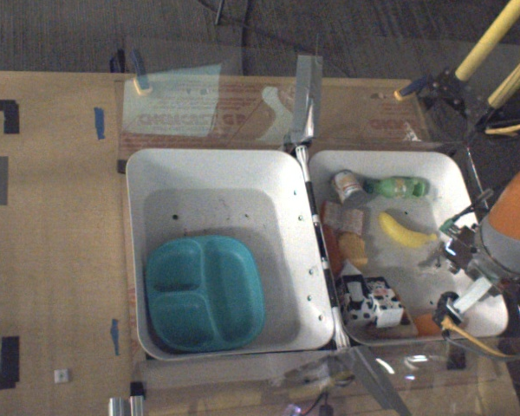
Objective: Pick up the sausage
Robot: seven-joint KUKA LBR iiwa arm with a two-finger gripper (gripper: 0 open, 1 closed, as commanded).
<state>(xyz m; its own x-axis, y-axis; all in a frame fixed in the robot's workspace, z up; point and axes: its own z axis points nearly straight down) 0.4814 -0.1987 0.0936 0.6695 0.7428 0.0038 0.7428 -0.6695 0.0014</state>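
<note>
No legible writing; green bottle (397, 186) beside banana (405, 231).

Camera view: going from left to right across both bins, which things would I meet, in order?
Teal divided plate in the left bin → black-and-white carton → yellow banana in the right bin → gripper.

A teal divided plate (204, 293) is sitting in the white left bin (156, 180), while the white right bin (451, 173) is holding a yellow banana (405, 232), a green bottle (397, 186) and a black-and-white patterned box (373, 302).
</note>
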